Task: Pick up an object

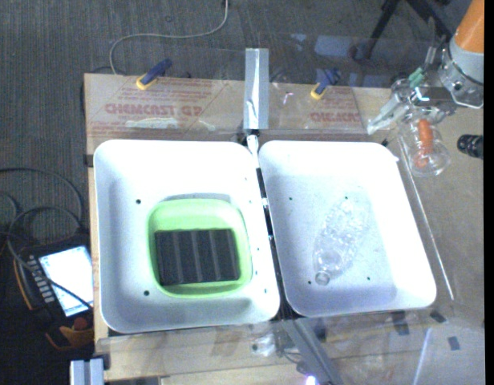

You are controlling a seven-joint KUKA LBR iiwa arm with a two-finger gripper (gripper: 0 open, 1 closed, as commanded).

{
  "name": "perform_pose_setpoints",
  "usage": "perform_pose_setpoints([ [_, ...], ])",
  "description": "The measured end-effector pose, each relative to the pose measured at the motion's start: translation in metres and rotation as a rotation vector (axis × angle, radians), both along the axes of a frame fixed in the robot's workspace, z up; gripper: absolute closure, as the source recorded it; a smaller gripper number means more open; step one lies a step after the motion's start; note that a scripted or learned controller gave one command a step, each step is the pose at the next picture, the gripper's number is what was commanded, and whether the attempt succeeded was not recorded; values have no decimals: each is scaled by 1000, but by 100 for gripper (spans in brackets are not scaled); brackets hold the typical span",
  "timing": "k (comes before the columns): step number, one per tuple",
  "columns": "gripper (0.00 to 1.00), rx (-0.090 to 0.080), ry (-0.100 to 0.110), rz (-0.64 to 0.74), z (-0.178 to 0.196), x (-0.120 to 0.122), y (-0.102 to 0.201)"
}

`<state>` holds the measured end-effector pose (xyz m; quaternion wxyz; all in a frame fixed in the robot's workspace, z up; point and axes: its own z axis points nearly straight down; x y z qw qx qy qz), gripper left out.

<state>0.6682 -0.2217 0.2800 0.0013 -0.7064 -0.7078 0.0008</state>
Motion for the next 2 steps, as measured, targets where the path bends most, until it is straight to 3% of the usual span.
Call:
perform_pose_setpoints([
  [1, 0, 3, 0, 168, -185, -46, 14],
  [2, 0, 13, 4, 254, -186, -43, 7],
])
